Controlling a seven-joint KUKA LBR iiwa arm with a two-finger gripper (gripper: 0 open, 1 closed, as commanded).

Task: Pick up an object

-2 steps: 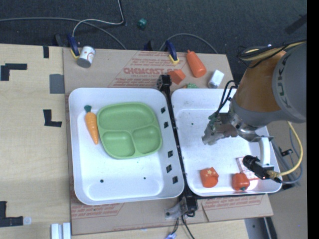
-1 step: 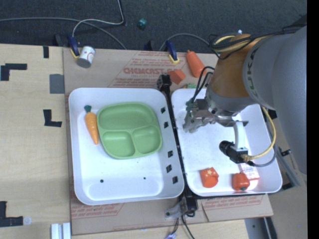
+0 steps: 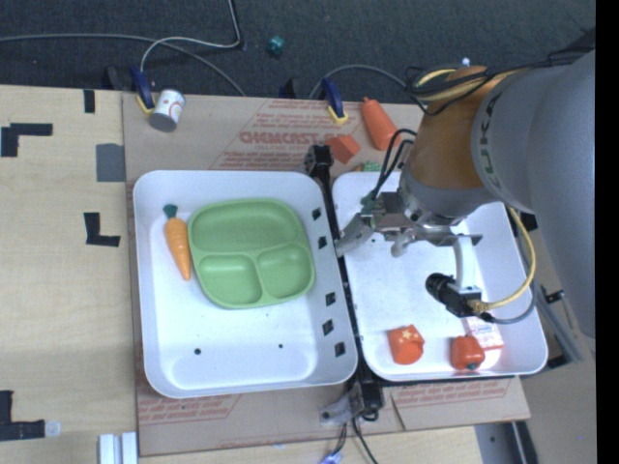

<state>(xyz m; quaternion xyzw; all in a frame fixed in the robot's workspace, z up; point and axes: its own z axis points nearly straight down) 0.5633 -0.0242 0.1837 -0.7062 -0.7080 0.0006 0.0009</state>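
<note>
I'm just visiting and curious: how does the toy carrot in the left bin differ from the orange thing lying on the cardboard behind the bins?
The carrot lies inside the left bin, beside the green plate; the orange piece lies outside both bins, on the cardboard. The carrot tapers to a point and has a green top; the orange piece looks blunter and plain. The carrot is a lighter, yellower orange. Both are elongated and lie flat.

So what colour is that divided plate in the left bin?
Light green divided plate, clearest in the camera view.
</note>
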